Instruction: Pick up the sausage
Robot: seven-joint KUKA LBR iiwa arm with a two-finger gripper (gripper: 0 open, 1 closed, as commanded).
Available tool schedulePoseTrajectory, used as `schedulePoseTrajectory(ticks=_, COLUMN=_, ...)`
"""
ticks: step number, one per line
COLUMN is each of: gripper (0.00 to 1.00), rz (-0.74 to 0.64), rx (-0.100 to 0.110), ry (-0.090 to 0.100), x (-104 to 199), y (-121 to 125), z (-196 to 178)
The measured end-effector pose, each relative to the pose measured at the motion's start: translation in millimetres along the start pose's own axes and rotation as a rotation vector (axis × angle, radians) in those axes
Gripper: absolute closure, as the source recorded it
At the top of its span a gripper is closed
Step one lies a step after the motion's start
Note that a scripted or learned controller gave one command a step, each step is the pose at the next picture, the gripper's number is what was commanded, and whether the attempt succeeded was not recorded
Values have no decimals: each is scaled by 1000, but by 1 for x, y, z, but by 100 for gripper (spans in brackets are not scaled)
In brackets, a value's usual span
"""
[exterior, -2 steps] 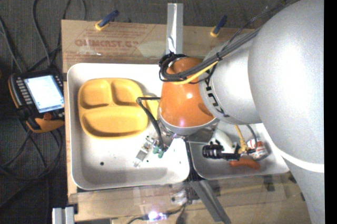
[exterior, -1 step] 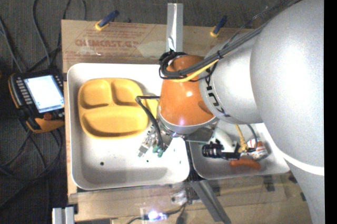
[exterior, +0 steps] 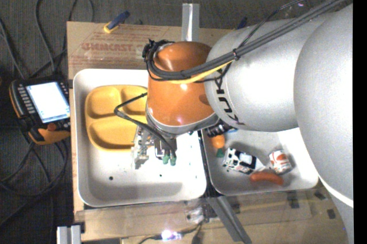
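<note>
The sausage (exterior: 266, 178), a reddish-brown link, lies near the front edge of the right bin (exterior: 304, 183). My gripper (exterior: 168, 160) hangs over the left bin (exterior: 114, 188), just off the front right corner of the yellow tray, far to the left of the sausage. Its two green fingertips (exterior: 164, 161) stand close together with nothing between them. The big orange wrist band hides part of the tray and the strip between the bins.
A yellow divided tray (exterior: 109, 122) sits at the back of the left bin. In the right bin lie a black-and-white item (exterior: 239, 161), a red-and-white can (exterior: 281, 161) and a small orange piece (exterior: 218, 141). A handheld screen (exterior: 46, 102) rests left of the bench.
</note>
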State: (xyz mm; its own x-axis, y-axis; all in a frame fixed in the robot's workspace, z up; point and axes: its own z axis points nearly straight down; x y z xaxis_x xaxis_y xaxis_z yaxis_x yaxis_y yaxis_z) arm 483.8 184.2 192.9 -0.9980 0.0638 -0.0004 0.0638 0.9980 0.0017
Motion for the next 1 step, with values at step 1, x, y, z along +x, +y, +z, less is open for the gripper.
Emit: schedulePoseTrajectory(ticks=1, gripper=100, rz=-616, rx=-1, ry=-3, x=-1, y=5, z=-78)
